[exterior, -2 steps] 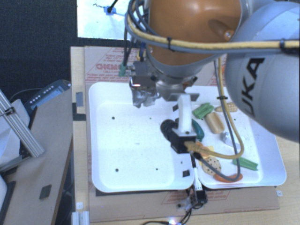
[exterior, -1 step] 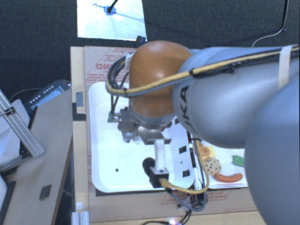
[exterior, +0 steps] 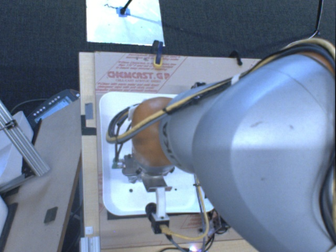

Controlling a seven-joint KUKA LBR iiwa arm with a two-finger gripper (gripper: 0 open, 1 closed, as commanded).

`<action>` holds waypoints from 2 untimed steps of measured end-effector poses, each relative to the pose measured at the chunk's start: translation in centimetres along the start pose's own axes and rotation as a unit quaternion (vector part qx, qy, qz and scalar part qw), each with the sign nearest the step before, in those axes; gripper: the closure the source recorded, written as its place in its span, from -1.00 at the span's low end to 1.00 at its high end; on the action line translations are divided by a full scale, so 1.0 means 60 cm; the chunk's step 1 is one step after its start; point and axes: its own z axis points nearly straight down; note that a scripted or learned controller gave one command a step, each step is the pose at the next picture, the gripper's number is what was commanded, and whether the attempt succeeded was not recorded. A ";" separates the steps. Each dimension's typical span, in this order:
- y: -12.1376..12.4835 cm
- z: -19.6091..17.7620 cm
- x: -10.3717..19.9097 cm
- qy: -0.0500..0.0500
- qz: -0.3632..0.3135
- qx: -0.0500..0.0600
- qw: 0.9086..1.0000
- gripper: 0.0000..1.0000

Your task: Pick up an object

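One white bin (exterior: 113, 196) (arm (exterior: 262, 140) above) on papered bench (exterior: 176, 67), dark floor (exterior: 236, 14).

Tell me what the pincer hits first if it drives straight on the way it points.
Likely the white bin floor; the pincer points down into it, but the wrist hides that spot.

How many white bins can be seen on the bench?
1. The white bin lies left of centre, partly under the arm. A second one may be hidden behind the arm.
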 end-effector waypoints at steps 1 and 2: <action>0.006 -0.178 0.003 0.005 -0.002 -0.010 1.000 1.00; 0.062 -0.334 0.001 0.005 -0.001 -0.012 1.000 1.00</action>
